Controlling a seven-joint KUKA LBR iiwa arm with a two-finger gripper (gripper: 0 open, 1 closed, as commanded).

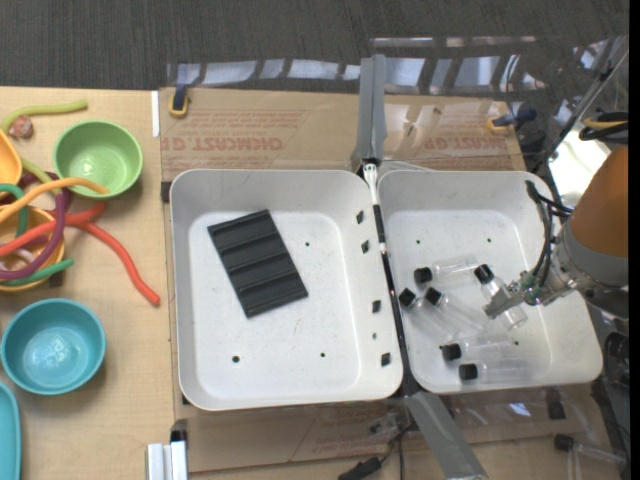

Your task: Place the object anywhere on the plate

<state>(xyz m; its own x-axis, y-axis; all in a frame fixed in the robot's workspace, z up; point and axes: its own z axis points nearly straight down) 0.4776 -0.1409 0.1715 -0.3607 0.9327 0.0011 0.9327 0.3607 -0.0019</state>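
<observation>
A black ribbed rectangular plate (257, 262) lies at a slant in the left white bin (190, 298). In the right bin (440, 203) lie several clear vials with black caps: one (447, 268) near the middle, one (486, 276) just left of the gripper, and two (482, 370) near the front wall. My gripper (514, 298) hangs low over the right side of the right bin, beside the vial with the cap at its upper end. Whether it holds anything is too small to tell.
A green bowl (97, 158) and a teal bowl (52, 346) stand on the wooden bench left of the bins, with coloured rubbery strands (100, 238) between them. Cardboard (270, 133) lies under both bins. A metal divider (372, 118) runs behind them.
</observation>
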